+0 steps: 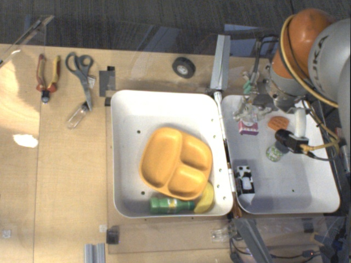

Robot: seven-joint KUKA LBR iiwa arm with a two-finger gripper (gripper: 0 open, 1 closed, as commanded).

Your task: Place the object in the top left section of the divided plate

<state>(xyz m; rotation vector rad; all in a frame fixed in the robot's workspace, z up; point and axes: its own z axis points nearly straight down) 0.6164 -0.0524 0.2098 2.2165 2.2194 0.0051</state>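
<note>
Two shallow white bins (126, 147) sit side by side on a wooden bench (55, 174), the left holding the yellow divided plate (176, 162) over a green bottle (171, 204), the right a purple-white object (248, 127) under the gripper (253, 104), whose grip I cannot tell.

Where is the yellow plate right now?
The yellow divided plate lies in the left white bin, above a green bottle near the bin's front edge.
</note>
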